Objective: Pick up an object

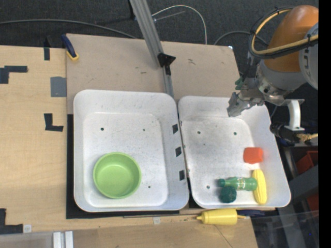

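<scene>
Nothing had been picked up yet: the pincer hung over the far edge of the right bin, its grip impossible to tell, while the orange block, yellow banana and green bottle lay near.

Grey arm from the right, wrist bent down, tool low.

Yellow clamp top-left; grey pole btwn bins.
</scene>
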Controlling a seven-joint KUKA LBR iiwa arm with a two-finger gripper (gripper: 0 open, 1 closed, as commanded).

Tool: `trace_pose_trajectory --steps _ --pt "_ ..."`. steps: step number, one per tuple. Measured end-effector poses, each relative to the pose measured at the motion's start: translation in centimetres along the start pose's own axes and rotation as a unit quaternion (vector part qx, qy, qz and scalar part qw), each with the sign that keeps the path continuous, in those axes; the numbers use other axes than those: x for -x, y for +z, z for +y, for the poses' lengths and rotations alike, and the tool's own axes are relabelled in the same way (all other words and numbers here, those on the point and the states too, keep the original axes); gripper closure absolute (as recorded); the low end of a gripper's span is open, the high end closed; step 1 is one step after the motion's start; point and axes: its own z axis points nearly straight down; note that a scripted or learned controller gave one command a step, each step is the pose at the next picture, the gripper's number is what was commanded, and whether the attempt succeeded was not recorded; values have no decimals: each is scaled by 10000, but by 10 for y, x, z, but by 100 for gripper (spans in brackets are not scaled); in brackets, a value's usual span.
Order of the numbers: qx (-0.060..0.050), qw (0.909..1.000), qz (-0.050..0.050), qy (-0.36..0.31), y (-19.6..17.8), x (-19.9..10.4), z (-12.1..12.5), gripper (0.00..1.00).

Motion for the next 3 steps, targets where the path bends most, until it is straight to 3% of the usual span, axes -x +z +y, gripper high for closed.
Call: trace_pose_trajectory --steps 3 --pt "-34 10000 18 -32 13 -176 -38 100"
